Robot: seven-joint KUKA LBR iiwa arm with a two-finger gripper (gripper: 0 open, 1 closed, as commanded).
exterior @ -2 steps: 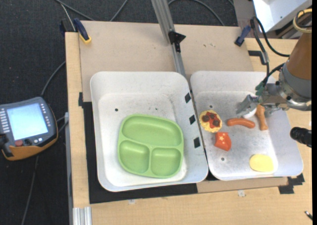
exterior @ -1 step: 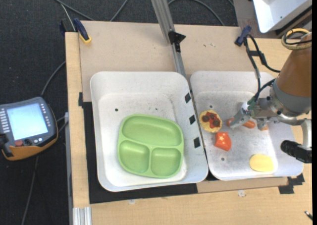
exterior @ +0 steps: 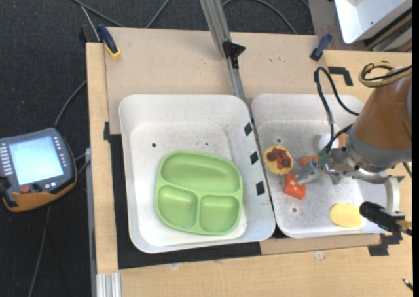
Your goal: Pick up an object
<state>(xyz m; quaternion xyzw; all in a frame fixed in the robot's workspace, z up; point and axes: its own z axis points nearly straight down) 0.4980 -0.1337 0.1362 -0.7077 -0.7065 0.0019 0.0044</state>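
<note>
In the right bin [exterior: 308,109] lie a small round pizza-like toy [exterior: 278,159] near the left wall, a red toy piece [exterior: 295,188] just below it, and a yellow oval object [exterior: 346,215] near the front edge. My gripper [exterior: 313,165] reaches in from the right and hangs low over the bin's middle, just right of the pizza toy and above right of the red piece. A small red and green bit shows at its tip. The grey arm with its orange band [exterior: 386,116] covers the bin's right side.
The left bin [exterior: 141,158] holds a green divided plate [exterior: 198,192]. A metal pole [exterior: 219,24] slants down to the gap between the bins. Black cables [exterior: 324,89] loop over the right bin's back. A teach pendant [exterior: 33,168] lies off the bench at left.
</note>
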